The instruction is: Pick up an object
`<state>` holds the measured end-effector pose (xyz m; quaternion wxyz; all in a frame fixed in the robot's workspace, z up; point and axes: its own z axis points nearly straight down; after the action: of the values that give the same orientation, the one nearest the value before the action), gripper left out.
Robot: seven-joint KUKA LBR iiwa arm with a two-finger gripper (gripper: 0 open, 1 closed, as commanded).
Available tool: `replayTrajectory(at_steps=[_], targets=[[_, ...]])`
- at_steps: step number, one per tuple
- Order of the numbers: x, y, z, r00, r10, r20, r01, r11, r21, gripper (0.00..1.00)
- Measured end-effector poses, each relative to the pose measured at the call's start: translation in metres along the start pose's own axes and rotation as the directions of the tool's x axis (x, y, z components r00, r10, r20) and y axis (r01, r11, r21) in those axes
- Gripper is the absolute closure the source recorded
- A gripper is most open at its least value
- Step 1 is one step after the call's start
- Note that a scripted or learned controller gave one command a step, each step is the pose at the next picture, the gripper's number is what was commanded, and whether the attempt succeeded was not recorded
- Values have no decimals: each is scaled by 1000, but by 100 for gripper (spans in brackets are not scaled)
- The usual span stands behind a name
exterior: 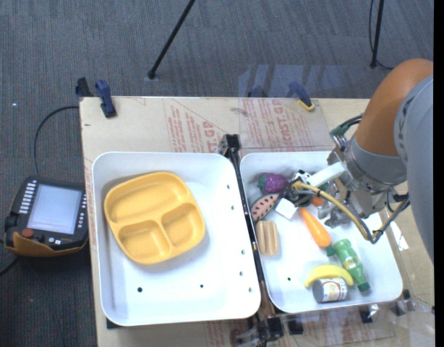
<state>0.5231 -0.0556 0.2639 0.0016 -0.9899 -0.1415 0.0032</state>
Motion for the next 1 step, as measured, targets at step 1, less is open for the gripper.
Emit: replayTrajectory(at_steps=[1], targets=[[0, -2, -7, 1000, -4, 8, 4, 1000, 8, 100]])
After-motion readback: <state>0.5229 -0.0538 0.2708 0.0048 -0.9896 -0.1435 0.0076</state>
